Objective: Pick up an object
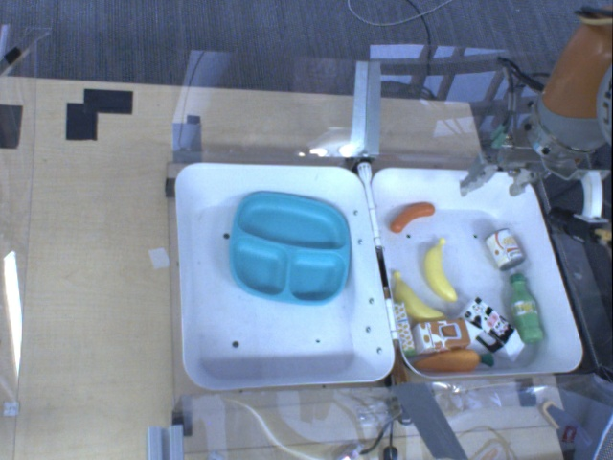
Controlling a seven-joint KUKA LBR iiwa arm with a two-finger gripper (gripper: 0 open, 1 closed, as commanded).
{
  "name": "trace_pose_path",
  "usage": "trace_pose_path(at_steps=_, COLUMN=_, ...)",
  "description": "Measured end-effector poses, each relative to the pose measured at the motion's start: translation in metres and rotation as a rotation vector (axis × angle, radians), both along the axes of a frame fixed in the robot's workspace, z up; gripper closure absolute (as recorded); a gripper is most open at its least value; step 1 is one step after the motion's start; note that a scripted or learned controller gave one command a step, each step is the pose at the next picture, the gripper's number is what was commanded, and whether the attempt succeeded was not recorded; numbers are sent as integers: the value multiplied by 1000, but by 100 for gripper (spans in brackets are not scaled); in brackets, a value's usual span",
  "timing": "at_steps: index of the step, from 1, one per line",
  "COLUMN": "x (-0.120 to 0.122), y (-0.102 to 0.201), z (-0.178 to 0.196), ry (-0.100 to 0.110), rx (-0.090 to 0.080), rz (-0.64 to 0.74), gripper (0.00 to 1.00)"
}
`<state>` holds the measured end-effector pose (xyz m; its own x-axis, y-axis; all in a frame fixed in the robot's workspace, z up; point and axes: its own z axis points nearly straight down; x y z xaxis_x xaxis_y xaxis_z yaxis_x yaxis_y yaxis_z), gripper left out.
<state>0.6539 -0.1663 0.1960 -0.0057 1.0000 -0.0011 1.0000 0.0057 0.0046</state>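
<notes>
Barely begun, judging by the layout: nothing lifted, nothing between the fingers (472,181). Leaves the whole pick to do: choosing a target, descending, closing, raising.

Plenty to choose from in the right bin (565,300): a red sausage (412,216) near the far left corner, a banana (439,269) mid-bin, a second banana (414,300) by the left wall, a small can (504,248) to the right, a green bottle (524,307) below it, then a black-and-white carton (487,322), a brown carton (441,334) and an orange sausage (445,359) crowded along the near edge. In the left bin (206,353), a blue divided plate (289,260).

Reaches in from the right, orange band high, wrist tipped downward. Hangs with the gripper (496,178) over the right bin's far edge, fingers spread and pinching nothing, well apart from every object, nearest the can and the red sausage
</notes>
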Motion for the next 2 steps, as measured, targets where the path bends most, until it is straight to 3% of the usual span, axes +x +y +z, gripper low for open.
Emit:
trace_pose_path(at_steps=1, x=-42, y=-7, z=56, ry=-2, rx=-1, rz=-11, gripper=0)
trace_pose_path(at_steps=2, x=-113, y=-34, z=109, ry=-2, rx=-3, rz=117, gripper=0)
